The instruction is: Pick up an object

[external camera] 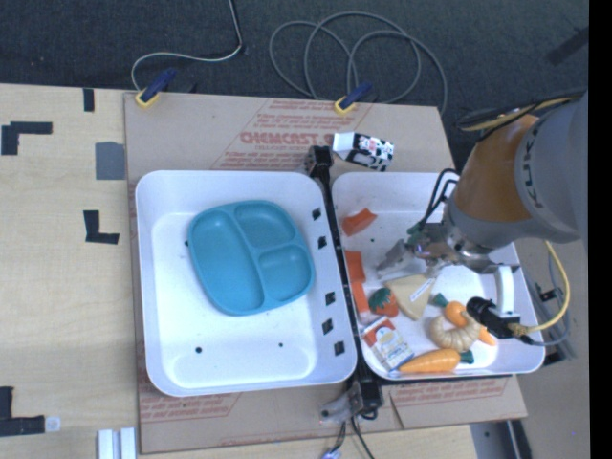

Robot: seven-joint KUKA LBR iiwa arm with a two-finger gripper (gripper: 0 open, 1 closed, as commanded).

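bench, two bins [153, 256]: gripper [406, 254] low over wedge [413, 295], aligned for pickup; grip state cannot be told.

Red print on the cardboard sheet [277, 140] reads "CHEMCAST" (the smaller lines are illegible).

I see two bins side by side on the counter [57, 256]: a plate [251, 255] in the left bin [153, 285], toy foods crowding the right bin [382, 187], the gripper [406, 253] over them.
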